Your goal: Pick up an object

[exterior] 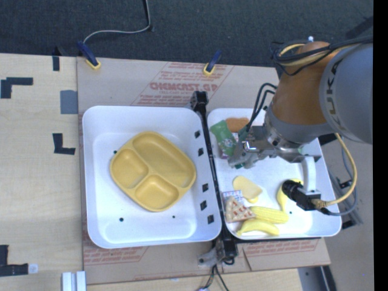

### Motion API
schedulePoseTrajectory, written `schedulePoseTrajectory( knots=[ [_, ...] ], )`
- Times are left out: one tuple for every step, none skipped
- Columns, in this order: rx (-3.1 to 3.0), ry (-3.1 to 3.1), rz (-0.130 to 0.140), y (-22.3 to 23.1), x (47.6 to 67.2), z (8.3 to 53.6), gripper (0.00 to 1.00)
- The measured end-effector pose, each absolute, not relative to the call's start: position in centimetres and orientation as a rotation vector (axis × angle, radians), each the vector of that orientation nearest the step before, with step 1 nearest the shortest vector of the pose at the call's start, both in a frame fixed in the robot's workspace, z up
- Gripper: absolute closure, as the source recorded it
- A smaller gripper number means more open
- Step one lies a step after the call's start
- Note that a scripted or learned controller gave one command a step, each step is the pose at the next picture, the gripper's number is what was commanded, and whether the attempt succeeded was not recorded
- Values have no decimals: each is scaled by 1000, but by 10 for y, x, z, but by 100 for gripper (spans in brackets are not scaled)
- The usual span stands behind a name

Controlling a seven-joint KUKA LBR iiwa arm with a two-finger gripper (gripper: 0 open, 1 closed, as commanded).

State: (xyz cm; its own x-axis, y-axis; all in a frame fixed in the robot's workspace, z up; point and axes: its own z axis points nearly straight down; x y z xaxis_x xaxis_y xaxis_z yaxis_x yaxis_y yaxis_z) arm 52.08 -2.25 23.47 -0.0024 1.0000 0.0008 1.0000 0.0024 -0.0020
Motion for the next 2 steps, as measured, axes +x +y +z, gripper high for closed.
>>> schedulePoseTrajectory(
  knots=[
    [-2218, -2222, 2, 4, 541, 233, 100],
    [-2219, -2222, 3, 32, 568, 201, 100]
  ],
)
